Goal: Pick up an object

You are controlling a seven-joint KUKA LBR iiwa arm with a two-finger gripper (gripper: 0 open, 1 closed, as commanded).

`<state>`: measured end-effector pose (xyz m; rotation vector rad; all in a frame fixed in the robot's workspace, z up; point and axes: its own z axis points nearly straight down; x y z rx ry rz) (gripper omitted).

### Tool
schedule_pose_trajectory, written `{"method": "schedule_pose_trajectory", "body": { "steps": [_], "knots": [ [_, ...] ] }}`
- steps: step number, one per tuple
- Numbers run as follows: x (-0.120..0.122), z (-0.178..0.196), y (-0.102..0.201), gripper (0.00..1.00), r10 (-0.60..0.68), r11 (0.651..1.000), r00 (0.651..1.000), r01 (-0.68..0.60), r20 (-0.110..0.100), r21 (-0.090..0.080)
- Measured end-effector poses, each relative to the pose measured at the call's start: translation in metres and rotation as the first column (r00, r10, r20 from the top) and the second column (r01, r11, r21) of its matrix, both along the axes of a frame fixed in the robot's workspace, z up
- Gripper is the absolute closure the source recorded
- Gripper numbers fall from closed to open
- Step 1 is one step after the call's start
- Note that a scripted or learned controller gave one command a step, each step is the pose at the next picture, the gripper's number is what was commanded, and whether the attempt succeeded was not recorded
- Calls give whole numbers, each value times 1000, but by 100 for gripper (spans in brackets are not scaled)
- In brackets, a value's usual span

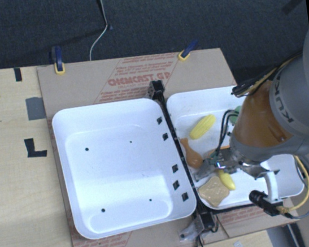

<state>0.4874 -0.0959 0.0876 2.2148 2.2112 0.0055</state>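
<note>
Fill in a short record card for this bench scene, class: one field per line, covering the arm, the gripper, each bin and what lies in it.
arm: grey KUKA arm reaching in over the right bin
gripper: gripper low in the right bin, among the objects
left bin: white bin
right bin: white bin holding a yellow corn cob, an orange piece, a tan slice and a small yellow object
base: cardboard sheet

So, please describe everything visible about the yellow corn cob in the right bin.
The corn cob is a small yellow piece, probably plastic, with a ribbed, bumpy surface. It lies on its side, slanted, its upper end pointing toward the far right. It rests on the floor of the right bin in the far half, apart from the orange piece below it. Nothing appears to touch it; the arm is close on its right.
</note>
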Motion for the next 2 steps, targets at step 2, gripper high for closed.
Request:
{"method": "schedule_pose_trajectory", "body": {
  "steps": [2],
  "knots": [
    [52, 100, 69, 100, 12, 1000, 1000, -12, -5, 7]
  ]
}}
